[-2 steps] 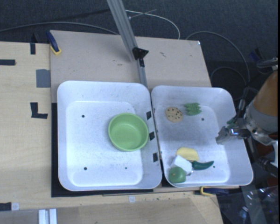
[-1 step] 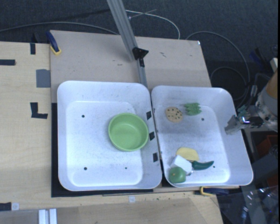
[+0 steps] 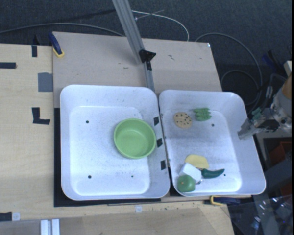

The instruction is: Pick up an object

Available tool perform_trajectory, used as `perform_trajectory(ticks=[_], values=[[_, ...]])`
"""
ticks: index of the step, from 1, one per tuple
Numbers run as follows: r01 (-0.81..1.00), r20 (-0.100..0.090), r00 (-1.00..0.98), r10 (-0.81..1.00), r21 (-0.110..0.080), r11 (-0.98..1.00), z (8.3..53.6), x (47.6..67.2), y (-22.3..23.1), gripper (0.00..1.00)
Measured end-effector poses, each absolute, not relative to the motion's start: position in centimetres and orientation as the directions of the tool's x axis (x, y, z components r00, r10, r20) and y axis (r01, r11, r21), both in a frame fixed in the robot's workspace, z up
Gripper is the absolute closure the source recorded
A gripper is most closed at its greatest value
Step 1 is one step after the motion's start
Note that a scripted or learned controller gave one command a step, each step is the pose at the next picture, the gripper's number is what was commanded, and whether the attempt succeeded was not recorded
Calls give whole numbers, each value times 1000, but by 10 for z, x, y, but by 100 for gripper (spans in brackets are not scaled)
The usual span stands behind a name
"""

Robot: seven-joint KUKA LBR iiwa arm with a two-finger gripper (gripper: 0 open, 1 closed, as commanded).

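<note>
Small round speckled tan cookie (image 3: 183, 120) in right bin (image 3: 235, 146)

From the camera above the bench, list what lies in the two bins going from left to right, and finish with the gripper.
Green bowl in the left bin → in the right bin: round biscuit → leafy green piece → gripper at the right rim. The cluster at the right bin's near edge overlaps these, so I leave it out.

Readable text: none is showing anywhere.
Labels, brands, numbers: none is appearing on the two shallow white plastic bins (image 3: 110, 98) or the pale wooden worktop (image 3: 19, 131).
</note>
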State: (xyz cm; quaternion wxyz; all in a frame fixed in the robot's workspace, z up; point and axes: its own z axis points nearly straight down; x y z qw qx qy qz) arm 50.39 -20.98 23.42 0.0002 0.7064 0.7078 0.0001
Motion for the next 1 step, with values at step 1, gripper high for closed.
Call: perform_trajectory(ticks=[1], values=[[1000, 1, -6, 1000, -1, 6, 226, 511, -158, 100]])
